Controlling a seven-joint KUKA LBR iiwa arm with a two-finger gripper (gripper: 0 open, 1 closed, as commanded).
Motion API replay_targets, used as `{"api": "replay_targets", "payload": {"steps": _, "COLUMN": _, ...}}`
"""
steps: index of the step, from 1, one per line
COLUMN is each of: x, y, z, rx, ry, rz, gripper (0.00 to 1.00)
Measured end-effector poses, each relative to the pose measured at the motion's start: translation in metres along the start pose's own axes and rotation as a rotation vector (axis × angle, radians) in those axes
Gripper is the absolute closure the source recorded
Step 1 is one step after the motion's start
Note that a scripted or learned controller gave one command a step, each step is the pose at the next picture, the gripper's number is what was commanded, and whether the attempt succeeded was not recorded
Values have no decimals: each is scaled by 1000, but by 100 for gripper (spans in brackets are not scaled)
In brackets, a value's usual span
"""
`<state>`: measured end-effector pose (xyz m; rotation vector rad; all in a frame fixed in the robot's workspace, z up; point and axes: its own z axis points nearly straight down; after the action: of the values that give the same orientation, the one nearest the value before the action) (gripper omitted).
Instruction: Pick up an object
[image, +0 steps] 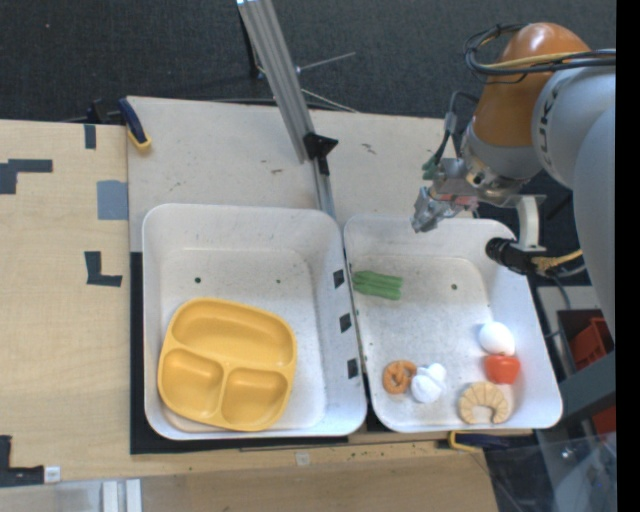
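Hand (432, 216) hovered at frame upper right over the right white plastic bin (530, 320); grip state unclear. Nearest target: green bean-like toy (377, 284), bin's upper left, probably light, slick plastic; grip across its short width.

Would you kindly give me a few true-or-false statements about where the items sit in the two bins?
1. The yellow divided plate lies in the left bin. True.
2. The green vegetable lies in the left bin. False: it lies in the right bin.
3. The croissant sits near the right bin's front edge. True.
4. The gripper holds the white egg. False: the egg rests in the right bin, away from the gripper.
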<state>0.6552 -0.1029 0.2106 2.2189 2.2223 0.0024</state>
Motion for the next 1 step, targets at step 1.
{"api": "replay_targets", "payload": {"steps": 1, "x": 48, "y": -26, "z": -8, "rx": 5, "ry": 2, "rz": -3, "gripper": 100}}
